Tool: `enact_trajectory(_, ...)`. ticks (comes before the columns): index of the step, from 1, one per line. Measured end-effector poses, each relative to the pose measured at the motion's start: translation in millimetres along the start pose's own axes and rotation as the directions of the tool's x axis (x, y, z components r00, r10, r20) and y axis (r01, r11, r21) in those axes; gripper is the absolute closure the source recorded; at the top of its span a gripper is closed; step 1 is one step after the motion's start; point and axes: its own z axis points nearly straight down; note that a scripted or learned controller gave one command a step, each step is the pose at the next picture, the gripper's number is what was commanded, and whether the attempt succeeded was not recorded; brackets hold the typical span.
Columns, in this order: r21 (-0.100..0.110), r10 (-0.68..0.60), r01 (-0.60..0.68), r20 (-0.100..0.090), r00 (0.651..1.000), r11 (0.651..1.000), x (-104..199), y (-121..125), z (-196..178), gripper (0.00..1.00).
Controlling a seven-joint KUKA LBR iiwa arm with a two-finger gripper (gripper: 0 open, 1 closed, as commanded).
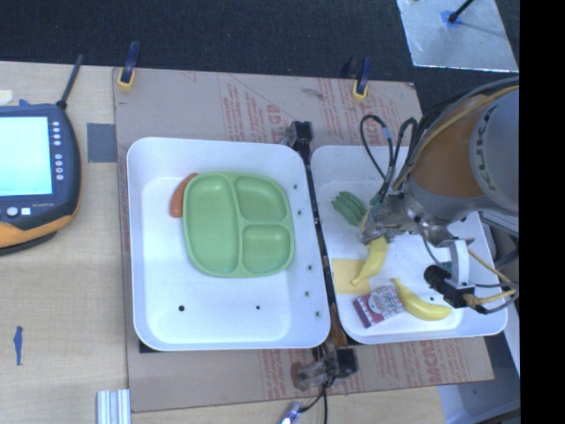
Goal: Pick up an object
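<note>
In the camera view, two shallow white bins sit side by side on a brown cardboard sheet. The right bin (481,327) serves as the landmark. The grey arm (463,162) with its orange band reaches over the far right part of this bin, and the gripper (381,228) hangs low near the bin's middle, directly above the upper end of a yellow banana-like piece (371,261). Whether that piece is between the fingers cannot be told, and how far the jaws stand apart cannot be told either.

Just left of the gripper, toward the bin's left wall, lies a small green ridged object (349,207). A flat yellow card (344,272) lies under the lower end of the banana-like piece. Near the bin's front wall rest a small red-and-white packet (379,306) and, touching its right side, a second banana (421,303).

Left of the right bin, the left bin (159,316) holds a green divided plate (238,224), with an orange object (179,196) partly tucked under the plate's far left edge. Well left of both bins rests a handheld control pendant (35,170) with a lit screen.
</note>
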Motion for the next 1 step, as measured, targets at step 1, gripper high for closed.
enact_trajectory(1,-0.005,0.003,-0.003,-0.004,1.0,1.0,57.6,45.2,-91.2,1.0)
